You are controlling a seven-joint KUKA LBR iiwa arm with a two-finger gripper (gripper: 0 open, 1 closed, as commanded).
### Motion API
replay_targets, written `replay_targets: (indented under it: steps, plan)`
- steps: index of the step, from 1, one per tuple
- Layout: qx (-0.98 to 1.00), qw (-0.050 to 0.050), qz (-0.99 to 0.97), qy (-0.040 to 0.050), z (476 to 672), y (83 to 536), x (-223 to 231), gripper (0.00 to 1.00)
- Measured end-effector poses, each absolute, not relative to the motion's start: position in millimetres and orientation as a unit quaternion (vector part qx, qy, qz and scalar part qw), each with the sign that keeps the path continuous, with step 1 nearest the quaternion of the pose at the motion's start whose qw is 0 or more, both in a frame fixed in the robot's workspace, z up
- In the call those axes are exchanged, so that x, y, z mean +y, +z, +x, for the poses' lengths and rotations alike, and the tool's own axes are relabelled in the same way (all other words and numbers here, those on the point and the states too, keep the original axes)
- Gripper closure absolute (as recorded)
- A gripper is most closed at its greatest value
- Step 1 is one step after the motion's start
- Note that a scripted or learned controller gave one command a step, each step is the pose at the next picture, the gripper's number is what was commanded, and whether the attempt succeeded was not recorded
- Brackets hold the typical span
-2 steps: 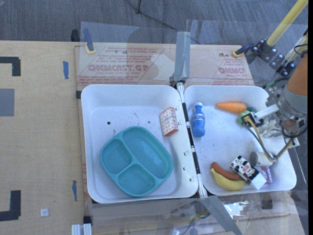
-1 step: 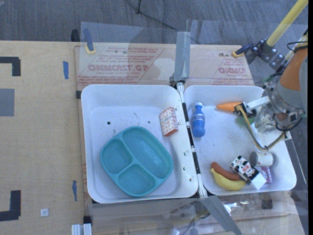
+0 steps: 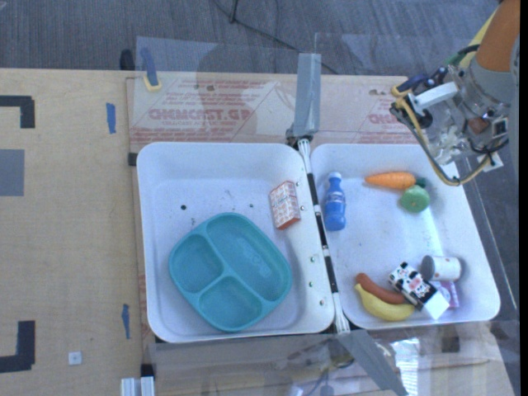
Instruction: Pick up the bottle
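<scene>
The bottle (image 3: 333, 202) is small and blue with a white cap. It lies in the right bin (image 3: 483, 299), close against that bin's left wall, cap toward the far side. My gripper (image 3: 450, 148) hangs over the right bin's far right corner, well to the right of the bottle and beyond it, with wires and a yellow cable looped around it. Nothing shows in its grasp.
An orange carrot (image 3: 390, 180) and a green fruit (image 3: 415, 199) lie between gripper and bottle. A banana (image 3: 384, 307), a red sausage (image 3: 376, 289), a black-and-white box (image 3: 412, 283) and a white cup (image 3: 441, 266) crowd the near right. The left bin (image 3: 157, 172) holds a teal divided plate (image 3: 231, 271) and a small red box (image 3: 284, 205).
</scene>
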State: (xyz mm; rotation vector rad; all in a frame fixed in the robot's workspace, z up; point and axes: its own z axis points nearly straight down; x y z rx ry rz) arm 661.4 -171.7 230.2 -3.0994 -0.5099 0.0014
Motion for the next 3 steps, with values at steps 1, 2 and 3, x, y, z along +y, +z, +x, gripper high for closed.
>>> replay_targets:
  steps: [1, 2, 3]
  plan:
    - [-0.286, 0.002, -0.958, 0.0018, 610.9, 141.2, -224.8, 1.0]
    - [-0.476, 0.002, -0.879, 0.0007, 538.2, 117.2, -224.3, 1.0]
    - [-0.385, 0.0, -0.923, -0.0001, 662.6, 313.7, -202.8, 1.0]
